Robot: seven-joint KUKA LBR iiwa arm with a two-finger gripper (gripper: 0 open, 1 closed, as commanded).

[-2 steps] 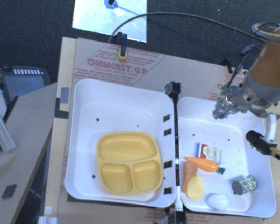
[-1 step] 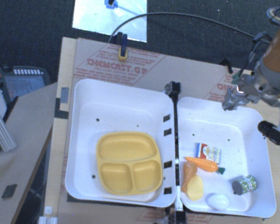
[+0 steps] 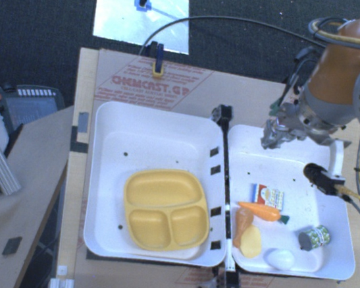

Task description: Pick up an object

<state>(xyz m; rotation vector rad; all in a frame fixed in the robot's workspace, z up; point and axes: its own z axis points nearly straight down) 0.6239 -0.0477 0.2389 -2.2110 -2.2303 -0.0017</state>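
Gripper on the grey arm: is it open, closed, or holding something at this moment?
Two-finger gripper: it cannot be told if open or closed; it is above the back edge of the right shallow white bin, with nothing visibly held.

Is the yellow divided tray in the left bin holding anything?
Empty: the yellow tray shows bare yellow in all three compartments, lying flat in the left bin.

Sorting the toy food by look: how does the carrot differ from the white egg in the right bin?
The carrot is orange with a green tip; the egg is plain white. The carrot is long and tapered, lying crosswise; the egg is short and rounded. The carrot sits mid-bin by the small carton; the egg lies at the near edge. Both lie in the right bin, apart from the tool.
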